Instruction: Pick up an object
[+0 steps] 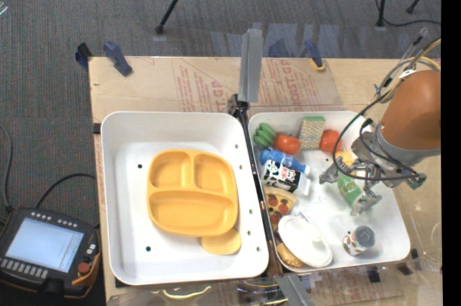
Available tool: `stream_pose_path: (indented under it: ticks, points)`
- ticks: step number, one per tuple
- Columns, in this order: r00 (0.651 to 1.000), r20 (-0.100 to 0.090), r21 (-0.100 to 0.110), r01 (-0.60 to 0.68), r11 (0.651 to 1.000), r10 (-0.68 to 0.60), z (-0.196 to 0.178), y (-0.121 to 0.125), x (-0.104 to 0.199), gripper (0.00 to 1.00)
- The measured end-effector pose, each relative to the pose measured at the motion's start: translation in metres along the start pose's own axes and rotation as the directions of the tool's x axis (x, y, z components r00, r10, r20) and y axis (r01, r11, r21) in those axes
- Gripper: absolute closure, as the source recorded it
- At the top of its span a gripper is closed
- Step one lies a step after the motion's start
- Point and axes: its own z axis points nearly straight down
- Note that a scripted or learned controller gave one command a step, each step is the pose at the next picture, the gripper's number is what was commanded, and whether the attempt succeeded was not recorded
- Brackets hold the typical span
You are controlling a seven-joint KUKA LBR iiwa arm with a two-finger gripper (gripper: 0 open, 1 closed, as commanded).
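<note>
Jaws (351, 191) down in the right bin (392, 236) and spread wide — a green bottle (348, 189) sits between the fingers (actual contact: can't tell). It lies tilted at the bin's three o'clock, an orange ball (329, 140) at its eleven o'clock.

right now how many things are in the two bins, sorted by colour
Yellow: 2, the divided tray and the disc under its corner
Red: 2, tomato and tomato
Green: 2, pepper and bottle under the gripper
Other or mixed colours: 7
Total: 13, roughly, as the right bin is cluttered
</note>
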Motion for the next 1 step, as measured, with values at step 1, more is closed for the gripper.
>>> stream_pose_path:
  ticks: [1]
  points:
    - [1.000,0.003,0.001,0.000,1.000,0.000,-0.0100,0.0003,-0.0017,1.00]
